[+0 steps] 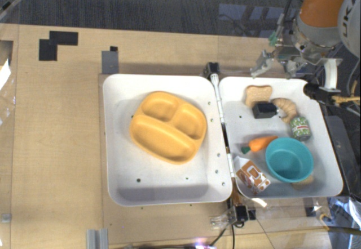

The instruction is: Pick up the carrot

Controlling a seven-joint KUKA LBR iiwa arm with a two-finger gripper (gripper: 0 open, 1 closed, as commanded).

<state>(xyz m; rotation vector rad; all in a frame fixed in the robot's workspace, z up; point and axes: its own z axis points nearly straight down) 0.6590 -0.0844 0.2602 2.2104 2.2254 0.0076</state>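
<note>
The carrot [262, 143] is small and orange with a green tip. It lies in the right bin [330, 146], touching the left rim of a teal bowl [289, 159]. My gripper [280, 66] hangs over the far edge of the right bin, well beyond the carrot. Its fingers stand apart and open, with nothing between them.
The right bin also holds a bread slice [258, 94], a black block [264, 110], a tan pastry [286, 106], a green can [300, 128] and a brown snack packet [252, 178]. A yellow divided plate [168, 125] sits in the left bin [121, 186].
</note>
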